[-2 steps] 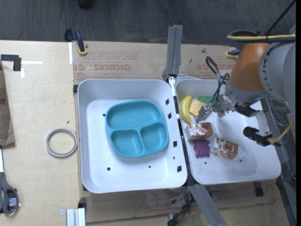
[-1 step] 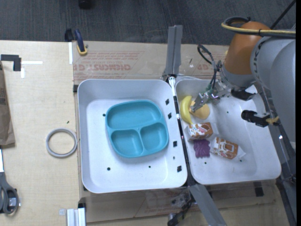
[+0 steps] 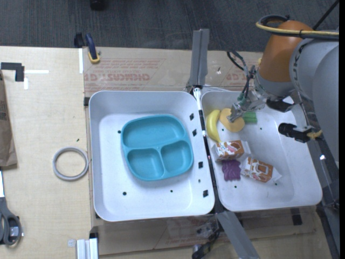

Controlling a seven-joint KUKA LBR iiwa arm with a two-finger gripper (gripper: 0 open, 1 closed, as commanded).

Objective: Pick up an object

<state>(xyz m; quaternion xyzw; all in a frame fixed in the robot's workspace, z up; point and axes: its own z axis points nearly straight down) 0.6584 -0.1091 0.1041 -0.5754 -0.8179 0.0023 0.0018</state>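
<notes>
My gripper [image 3: 240, 111] reaches down into the back left part of the right bin [image 3: 291, 190]. Its tip sits right over a round yellow object [image 3: 233, 124], with a small green piece [image 3: 250, 117] beside it. A yellow banana [image 3: 213, 124] lies just left of that, along the bin's left wall. Toward the front lie a snack packet [image 3: 229, 150], a purple bunch of grapes [image 3: 231, 170] and a second orange-and-white packet [image 3: 257, 170]. The arm's orange band [image 3: 283, 50] and grey body hang over the bin's back right.
The left bin [image 3: 108, 193] holds a blue divided plate [image 3: 157, 147]. On the bench to the left lie a grey tape ring [image 3: 70, 163], scissors [image 3: 8, 226] and a brown bag [image 3: 6, 128]. A black fitting [image 3: 294, 131] juts over the right bin.
</notes>
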